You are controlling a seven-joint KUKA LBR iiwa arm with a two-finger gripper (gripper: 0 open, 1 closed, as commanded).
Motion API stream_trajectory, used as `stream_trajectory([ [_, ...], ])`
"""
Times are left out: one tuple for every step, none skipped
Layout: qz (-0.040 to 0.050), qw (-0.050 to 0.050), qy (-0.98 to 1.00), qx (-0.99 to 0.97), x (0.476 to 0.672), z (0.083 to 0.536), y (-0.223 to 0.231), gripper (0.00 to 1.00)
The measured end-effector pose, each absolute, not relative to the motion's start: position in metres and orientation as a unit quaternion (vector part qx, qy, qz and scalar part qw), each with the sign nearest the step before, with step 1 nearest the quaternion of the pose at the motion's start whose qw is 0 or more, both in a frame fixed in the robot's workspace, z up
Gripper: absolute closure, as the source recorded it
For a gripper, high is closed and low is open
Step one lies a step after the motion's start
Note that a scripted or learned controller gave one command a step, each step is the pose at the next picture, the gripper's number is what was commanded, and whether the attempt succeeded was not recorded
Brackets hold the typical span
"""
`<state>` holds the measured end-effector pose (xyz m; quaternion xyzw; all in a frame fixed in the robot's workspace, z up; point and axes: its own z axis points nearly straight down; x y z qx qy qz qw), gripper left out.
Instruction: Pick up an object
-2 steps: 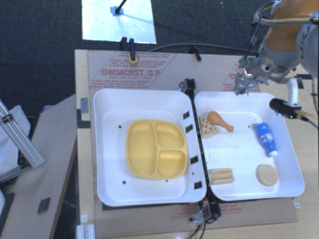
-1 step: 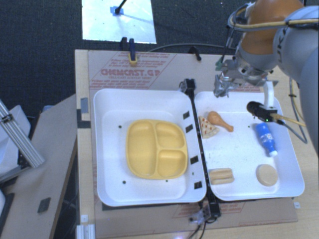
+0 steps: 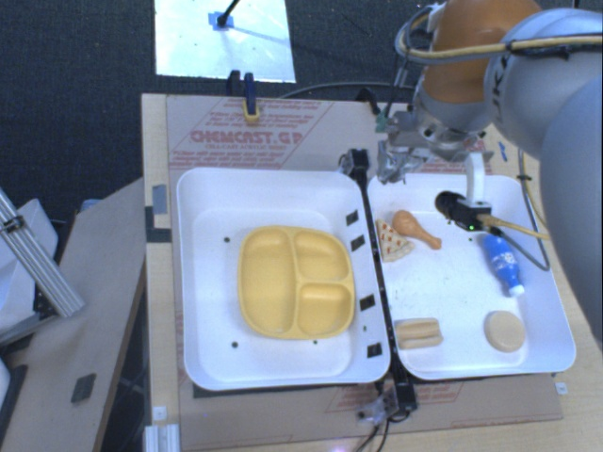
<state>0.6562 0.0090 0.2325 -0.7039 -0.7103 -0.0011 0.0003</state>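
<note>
In the right bin (image 3: 542,347) lie a pizza slice (image 3: 393,242), a chicken drumstick (image 3: 415,228), a blue bottle (image 3: 501,265), a hot dog bun (image 3: 417,332) and a round tan biscuit (image 3: 505,331). My gripper (image 3: 392,169) hangs over the far left corner of that bin, just beyond the drumstick and pizza slice. Nothing shows in its grasp. The arm's orange band and grey wrist rise above it to the right.
The left bin (image 3: 203,252) holds a yellow divided plate (image 3: 295,282). A black divider strip (image 3: 366,252) runs between the two bins. The bins rest on a cardboard sheet (image 3: 236,130), and a metal plate (image 3: 224,26) lies behind it.
</note>
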Motion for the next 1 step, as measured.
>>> stream_trajectory([
  [-0.0007,0.001,-0.710,-0.704,0.6434,0.2213,0.0598,1.00],
])
